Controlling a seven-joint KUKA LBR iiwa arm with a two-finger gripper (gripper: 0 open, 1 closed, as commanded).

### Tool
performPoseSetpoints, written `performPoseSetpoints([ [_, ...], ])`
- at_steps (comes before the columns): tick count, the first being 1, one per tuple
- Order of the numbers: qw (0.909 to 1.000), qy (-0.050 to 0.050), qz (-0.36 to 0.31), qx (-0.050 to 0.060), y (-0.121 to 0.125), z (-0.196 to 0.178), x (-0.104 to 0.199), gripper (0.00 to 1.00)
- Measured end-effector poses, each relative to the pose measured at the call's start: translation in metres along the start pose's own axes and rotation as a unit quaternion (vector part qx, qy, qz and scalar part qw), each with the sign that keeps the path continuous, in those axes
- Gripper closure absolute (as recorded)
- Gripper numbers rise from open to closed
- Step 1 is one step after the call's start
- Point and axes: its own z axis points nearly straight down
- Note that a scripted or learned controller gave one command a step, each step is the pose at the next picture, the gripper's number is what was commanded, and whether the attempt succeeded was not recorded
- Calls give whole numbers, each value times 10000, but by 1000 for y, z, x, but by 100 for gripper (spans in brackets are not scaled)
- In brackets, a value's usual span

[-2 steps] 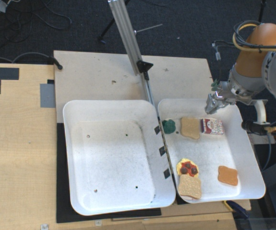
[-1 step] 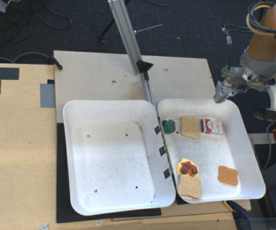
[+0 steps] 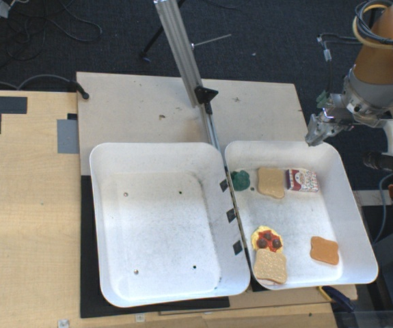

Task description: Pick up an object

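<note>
Here, red-white packet (image 3: 301, 180) label unreadable, right bin (image 3: 352, 203).

The small red-and-white packet (image 3: 301, 180) bears print too small to read.

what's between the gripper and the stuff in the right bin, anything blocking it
Nothing visible blocks it. The gripper hangs over the far right corner of the right bin, and the nearest items, the red-and-white packet and tan bread slice, lie in the open just below it in the camera view, with bare bin floor between.
</note>
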Motion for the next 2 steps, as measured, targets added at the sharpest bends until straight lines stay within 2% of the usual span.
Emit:
performPoseSetpoints([
  [1,10000,14,0,25,-14,11,45,100],
  [2,10000,20,-3,26,-27,17,103,100],
])
